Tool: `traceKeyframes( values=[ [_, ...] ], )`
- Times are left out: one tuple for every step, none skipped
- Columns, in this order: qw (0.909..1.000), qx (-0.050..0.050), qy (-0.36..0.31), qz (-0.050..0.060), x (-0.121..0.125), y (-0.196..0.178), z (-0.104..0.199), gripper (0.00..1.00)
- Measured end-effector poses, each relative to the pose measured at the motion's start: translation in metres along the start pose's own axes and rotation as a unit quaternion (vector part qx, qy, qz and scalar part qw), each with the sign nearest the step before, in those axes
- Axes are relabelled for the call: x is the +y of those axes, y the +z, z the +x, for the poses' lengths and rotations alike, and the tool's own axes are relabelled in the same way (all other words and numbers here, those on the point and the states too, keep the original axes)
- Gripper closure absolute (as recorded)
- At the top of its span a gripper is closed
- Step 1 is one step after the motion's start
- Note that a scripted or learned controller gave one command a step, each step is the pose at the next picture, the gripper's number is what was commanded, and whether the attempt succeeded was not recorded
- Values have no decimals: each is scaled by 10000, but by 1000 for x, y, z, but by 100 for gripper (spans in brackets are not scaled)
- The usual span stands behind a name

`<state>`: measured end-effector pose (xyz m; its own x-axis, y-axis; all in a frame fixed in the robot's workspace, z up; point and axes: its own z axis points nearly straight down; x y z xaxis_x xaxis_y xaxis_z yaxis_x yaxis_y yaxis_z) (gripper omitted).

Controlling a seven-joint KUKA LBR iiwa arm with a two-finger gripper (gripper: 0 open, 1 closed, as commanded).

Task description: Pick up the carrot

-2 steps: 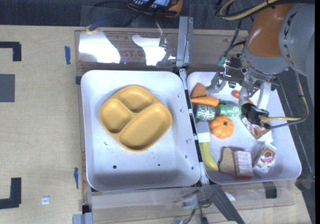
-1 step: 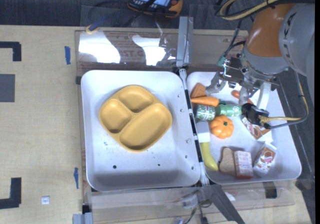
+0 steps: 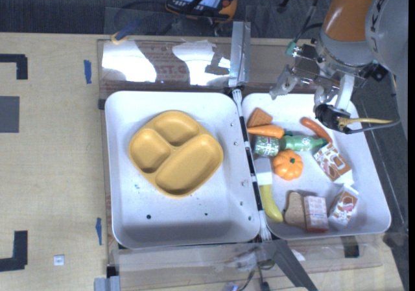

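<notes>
Right-hand shallow white bin (image 3: 379, 209): orange tapered toy carrot (image 3: 266, 131) lies on its side near the far left corner, close to the wall shared with the left-hand white bin (image 3: 117, 173); a flat orange wedge (image 3: 259, 116) is just behind it, touching or nearly so; a green plastic bottle (image 3: 286, 145) lies on its side just in front of it.

Small orange toy pumpkin (image 3: 287, 164) sits in front of the bottle; a red-orange curved stick-shaped piece (image 3: 314, 128) is right of the carrot, apart from it; a yellow toy banana (image 3: 268, 203) lies along the shared wall, nearer the front.

Left bin holds a yellow three-part divided plate (image 3: 175, 151).

Grey two-finger gripper (image 3: 303, 87) hangs over the far rim of the right bin, behind and right of the carrot, not touching it; cannot tell whether it is released or clenched; nothing seen in its grasp.
</notes>
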<state>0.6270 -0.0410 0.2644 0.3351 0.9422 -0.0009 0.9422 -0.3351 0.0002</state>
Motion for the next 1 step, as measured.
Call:
traceKeyframes(
  values=[
    [9953, 4, -971, 15, -23, 80, -29, 0]
  ],
)
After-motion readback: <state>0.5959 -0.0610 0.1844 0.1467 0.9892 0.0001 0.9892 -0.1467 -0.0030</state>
